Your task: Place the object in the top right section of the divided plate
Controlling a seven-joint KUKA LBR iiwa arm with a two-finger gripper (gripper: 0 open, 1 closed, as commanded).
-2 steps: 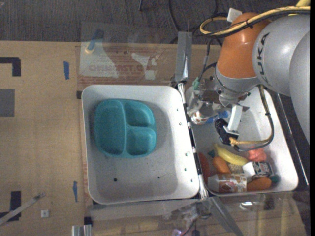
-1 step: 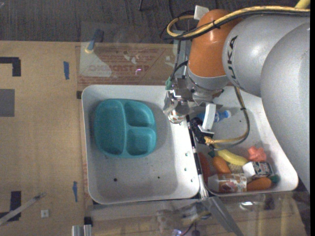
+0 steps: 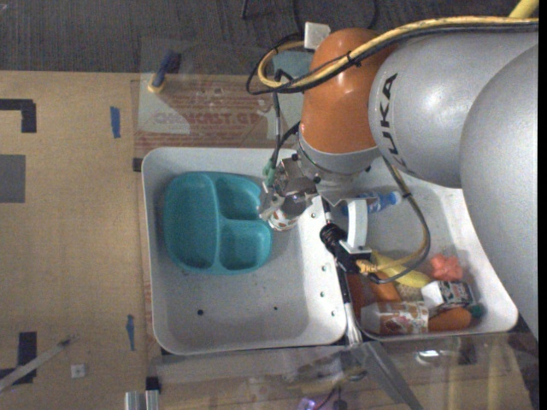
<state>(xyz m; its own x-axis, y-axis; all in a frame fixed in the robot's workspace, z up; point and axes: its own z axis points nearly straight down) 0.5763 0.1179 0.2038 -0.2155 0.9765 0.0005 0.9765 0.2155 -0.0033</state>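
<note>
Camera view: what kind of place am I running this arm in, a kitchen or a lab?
Most likely a robot lab bench, not a kitchen. A KUKA arm reaches over two white bins, blue tape marks dot the bare board bench, and the teal divided plate and toy-like food items look like test props.

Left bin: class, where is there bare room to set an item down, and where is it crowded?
The left bin has bare floor below the teal divided plate, down to its lower wall. The plate's compartments look bare too. The gripper crowds the plate's right edge. The right bin is packed with small items along its lower end.
</note>
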